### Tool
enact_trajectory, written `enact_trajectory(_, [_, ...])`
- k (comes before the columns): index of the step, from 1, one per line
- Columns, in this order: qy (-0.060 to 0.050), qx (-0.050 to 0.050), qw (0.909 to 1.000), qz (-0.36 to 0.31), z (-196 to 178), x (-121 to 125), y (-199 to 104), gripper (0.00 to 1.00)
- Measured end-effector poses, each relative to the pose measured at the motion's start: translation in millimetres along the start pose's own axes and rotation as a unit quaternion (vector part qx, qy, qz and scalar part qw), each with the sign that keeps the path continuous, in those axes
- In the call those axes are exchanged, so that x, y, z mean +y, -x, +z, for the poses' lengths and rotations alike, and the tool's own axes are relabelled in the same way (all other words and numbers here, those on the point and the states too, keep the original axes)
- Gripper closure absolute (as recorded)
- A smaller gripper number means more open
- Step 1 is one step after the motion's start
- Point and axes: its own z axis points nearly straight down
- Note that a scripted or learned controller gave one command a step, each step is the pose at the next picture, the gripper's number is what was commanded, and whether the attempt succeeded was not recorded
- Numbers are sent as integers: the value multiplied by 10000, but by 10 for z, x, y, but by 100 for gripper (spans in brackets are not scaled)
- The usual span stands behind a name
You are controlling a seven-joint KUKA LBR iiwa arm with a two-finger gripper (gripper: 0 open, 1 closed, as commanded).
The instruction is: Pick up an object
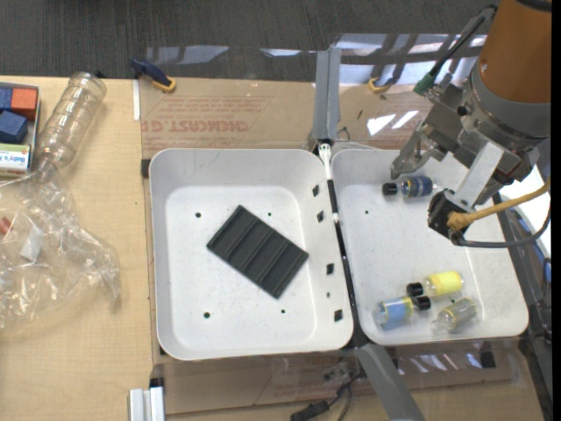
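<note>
Counter [96,349]: light wood, w/ brown cardboard sheet [228,117] under the bins, printed text on it reversed.

Left bin [166,261]: white, shallow. Holds one dark grey ribbed slab [257,251], flat on floor, rotated diagonally, approx. centre of bin, apart from all walls.

Right bin [351,235]: white, shallow, butted against left bin along centre seam. Contents:
- Small bottle, blue body, dark cap [408,186], lying on its side near back of bin, just below and beside end effector.
- Yellow bottle, black cap [436,284], on its side, front-right area.
- Blue-labelled bottle, yellow cap end [397,311], on its side, just in front of yellow one, touching or nearly so.
- Clear bottle [456,315], on its side, right of blue-labelled one, near front wall.

Arm [517,51]: grey w/ orange band, entering from right, above back-right part of right bin. End effector [419,154] at back of right bin, metal fingers pointing down-left toward small blue bottle. Open/clenched state: cannot tell; nothing visibly between the tips. Black fitting w/ yellow cable [456,217] hanging off wrist over bin.

Off-bin items, left side of counter: clear plastic bottle [68,117] lying tilted, crumpled clear plastic wrap [48,253], box w/ blue and orange blocks [17,117] at left edge. Blue-handled clamps [153,73] at cardboard back edge.
</note>
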Motion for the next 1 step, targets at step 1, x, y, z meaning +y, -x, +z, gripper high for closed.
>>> enact_trajectory(1, [9, 15, 9567, 2912, 72, -478, -596, 0])
